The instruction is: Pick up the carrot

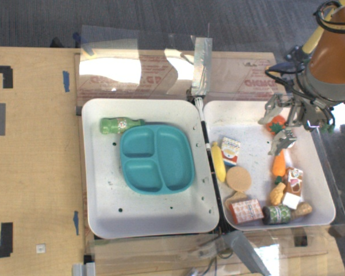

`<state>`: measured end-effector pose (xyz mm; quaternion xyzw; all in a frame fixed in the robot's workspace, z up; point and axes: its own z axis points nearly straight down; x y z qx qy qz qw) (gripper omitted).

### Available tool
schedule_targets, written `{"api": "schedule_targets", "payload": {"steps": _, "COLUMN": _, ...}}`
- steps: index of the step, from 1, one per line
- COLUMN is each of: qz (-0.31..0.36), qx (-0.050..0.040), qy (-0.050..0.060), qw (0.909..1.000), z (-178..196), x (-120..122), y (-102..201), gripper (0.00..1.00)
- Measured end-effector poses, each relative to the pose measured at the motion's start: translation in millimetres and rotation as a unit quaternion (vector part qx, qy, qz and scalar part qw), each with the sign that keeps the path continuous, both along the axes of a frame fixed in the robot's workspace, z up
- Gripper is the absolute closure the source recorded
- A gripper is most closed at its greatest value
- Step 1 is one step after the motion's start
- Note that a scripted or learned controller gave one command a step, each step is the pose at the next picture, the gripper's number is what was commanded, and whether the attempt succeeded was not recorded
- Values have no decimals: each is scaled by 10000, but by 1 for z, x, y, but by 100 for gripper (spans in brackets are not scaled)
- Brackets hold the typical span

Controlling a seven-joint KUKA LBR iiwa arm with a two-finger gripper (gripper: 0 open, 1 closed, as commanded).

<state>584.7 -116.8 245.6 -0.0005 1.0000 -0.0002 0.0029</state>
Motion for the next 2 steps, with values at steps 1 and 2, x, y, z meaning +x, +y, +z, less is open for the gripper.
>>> {"api": "schedule_targets", "payload": {"steps": 1, "qz": -98, "qx": 3, "qy": 37, "qw": 9999, "z": -70, "x": -38, "y": -50, "gripper": 0}}
{"api": "schedule_targets", "payload": {"steps": 2, "qz": -121, "qx": -8, "qy": -24, "qw": 9999, "z": -147, "x": -8, "y": -41, "gripper": 0}}
